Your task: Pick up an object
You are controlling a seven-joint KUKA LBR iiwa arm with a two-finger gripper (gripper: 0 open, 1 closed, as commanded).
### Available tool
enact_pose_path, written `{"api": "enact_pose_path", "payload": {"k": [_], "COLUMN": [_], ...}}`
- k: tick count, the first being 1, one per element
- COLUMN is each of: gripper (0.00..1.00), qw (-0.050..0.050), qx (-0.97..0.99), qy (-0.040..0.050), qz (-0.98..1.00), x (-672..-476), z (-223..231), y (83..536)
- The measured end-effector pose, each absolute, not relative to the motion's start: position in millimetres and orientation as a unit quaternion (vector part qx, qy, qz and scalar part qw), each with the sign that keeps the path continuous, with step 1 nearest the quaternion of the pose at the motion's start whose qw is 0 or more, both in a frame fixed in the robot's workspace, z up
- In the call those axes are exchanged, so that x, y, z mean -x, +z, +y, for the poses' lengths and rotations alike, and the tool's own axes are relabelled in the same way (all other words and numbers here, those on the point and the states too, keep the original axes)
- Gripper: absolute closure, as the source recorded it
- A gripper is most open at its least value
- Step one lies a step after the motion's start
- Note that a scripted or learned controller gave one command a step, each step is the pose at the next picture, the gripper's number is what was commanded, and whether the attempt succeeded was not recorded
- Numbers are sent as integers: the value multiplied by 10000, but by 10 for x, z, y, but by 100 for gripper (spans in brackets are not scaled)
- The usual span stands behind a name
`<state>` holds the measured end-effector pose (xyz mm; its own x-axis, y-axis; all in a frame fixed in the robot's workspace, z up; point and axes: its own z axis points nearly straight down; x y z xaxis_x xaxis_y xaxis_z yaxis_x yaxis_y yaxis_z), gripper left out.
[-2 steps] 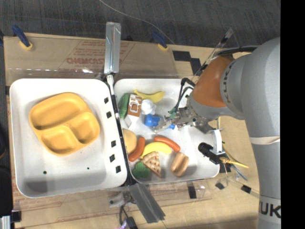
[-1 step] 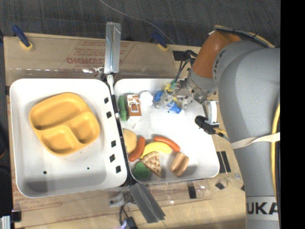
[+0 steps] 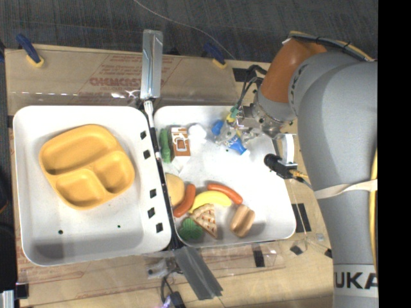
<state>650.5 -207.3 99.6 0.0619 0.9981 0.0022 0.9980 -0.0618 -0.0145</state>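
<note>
From above, at right: grey arm bent down over right bin, orange band uppermost, wrist angled left. Gripper low at bin's upper middle, among small blue pieces. Toy food clustered along near edge. Yellow tray in left bin.

Both bins are white; the left one carries a yellow-orange divided tray. The right bin shows a red-orange sausage, a tan bun, a yellow piece and green items. The arm is grey with an orange band.
</note>
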Motion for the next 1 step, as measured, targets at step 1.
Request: {"api": "enact_pose_path", "payload": {"k": [1], "gripper": [100], "qw": [-27], "qx": [7473], "qy": [-25], "qz": [-6645], "x": [-6360], "z": [-1808], "y": [2054]}}
